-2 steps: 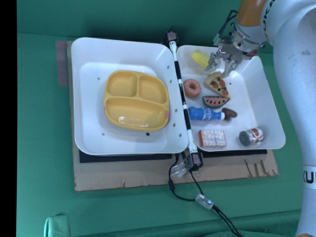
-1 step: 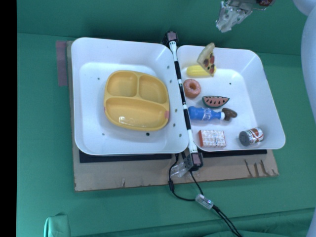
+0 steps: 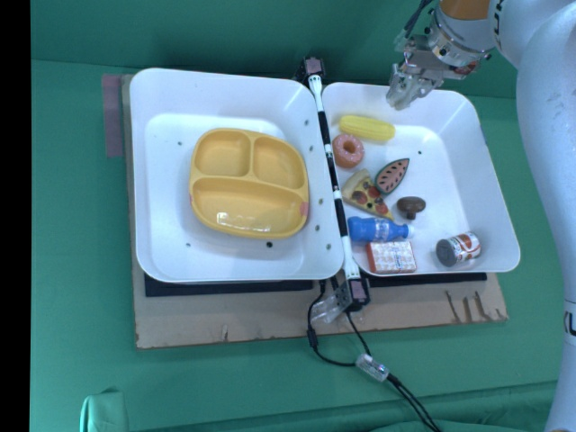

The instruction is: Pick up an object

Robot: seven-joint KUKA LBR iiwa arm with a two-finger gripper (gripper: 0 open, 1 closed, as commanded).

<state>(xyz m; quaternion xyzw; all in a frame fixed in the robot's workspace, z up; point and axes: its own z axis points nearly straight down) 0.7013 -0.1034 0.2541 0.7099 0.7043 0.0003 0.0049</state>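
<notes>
My gripper (image 3: 402, 94) hangs above the far edge of the right bin (image 3: 490, 201), fingers close together with nothing between them. Just below and left of it lies a yellow corn cob (image 3: 366, 129). Further down the bin are a pink donut (image 3: 347, 150), a watermelon slice (image 3: 392, 175), a pizza slice (image 3: 365, 193), a brown mushroom (image 3: 411, 207), a blue bottle (image 3: 378, 230), a red-and-white box (image 3: 391, 256) and a tin can (image 3: 458, 248).
The left bin (image 3: 162, 106) holds a yellow divided plate (image 3: 248, 184). A black-and-white bar (image 3: 329, 169) runs between the bins. Cables (image 3: 360, 354) trail off the cardboard base at the front. Green cloth surrounds the bench.
</notes>
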